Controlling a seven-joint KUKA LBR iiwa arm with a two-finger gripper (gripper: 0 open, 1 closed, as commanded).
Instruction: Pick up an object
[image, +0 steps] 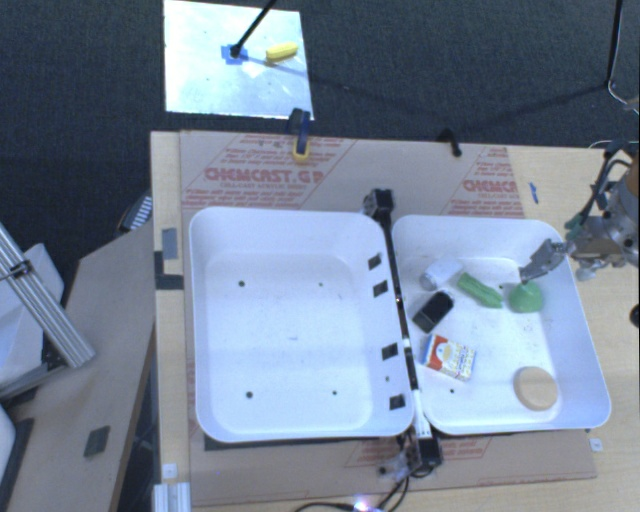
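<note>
Green round object (525, 297) lies near the right bin's (590, 395) far edge, just beneath the gripper (541, 260). I can't tell its fingers' spread; descending centred over it, avoiding the neighbouring green stick (480, 290), seems wisest.

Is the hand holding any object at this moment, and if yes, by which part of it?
It cannot be told. The hand sits just above the green object in the right bin, but the view is too small to show a hold.
</note>
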